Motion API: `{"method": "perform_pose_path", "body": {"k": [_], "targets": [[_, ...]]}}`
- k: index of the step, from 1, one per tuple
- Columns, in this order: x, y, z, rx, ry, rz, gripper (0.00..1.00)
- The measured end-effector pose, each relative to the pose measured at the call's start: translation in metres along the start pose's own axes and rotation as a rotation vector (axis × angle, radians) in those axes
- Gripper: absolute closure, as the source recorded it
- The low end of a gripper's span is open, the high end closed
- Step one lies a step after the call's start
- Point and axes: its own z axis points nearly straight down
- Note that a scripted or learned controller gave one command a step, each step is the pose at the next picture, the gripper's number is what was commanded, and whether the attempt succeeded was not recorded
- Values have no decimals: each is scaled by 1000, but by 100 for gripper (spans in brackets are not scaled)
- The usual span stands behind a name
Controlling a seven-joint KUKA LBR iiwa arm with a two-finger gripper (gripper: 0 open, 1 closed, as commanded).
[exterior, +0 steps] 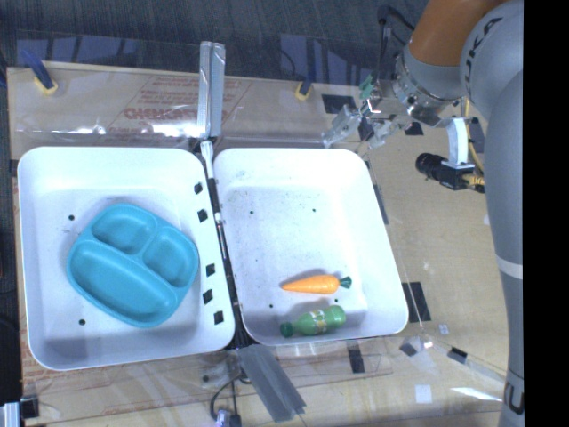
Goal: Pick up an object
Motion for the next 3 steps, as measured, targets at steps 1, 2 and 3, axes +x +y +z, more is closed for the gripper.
{"method": "perform_pose_path", "body": {"k": [1, 2, 3], "targets": [[27, -11, 160, 4, 1, 3, 0], [16, -118, 186, 3, 2, 4, 0], [18, -181, 186, 1, 2, 2, 0]]}}
